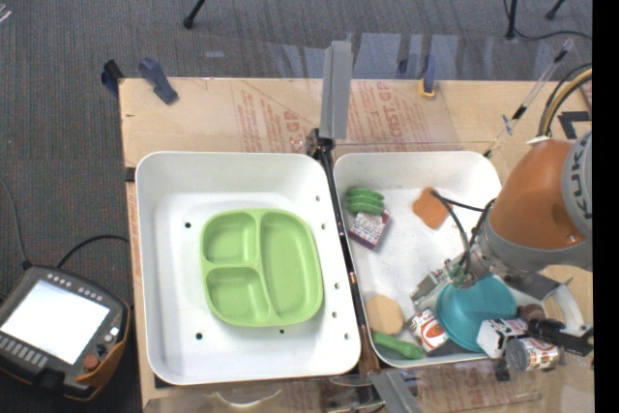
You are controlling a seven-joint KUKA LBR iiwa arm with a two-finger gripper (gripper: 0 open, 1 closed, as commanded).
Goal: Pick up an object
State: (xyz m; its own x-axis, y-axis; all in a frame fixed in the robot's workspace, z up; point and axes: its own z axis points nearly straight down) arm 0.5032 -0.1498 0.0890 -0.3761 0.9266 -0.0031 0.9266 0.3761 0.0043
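My gripper (432, 286) hangs low over the middle of the right bin (406, 167), below the arm's orange band (533, 198). It sits just left of a teal bowl (474, 314) and above a red and white can (428, 331). A tan round piece (385, 313) and a green pickle-like piece (397, 343) lie at the bin's near left. Further back lie a green pod (366, 200), a small printed box (368, 228) and an orange slab (429, 207). Nothing is visibly held.
The left bin (164, 208) holds a light green divided plate (261, 266). A second can (527, 350) lies on the right bin's near right rim. A grey upright post (337, 97) stands behind the bins. A tablet (53, 324) lies on the floor at left.
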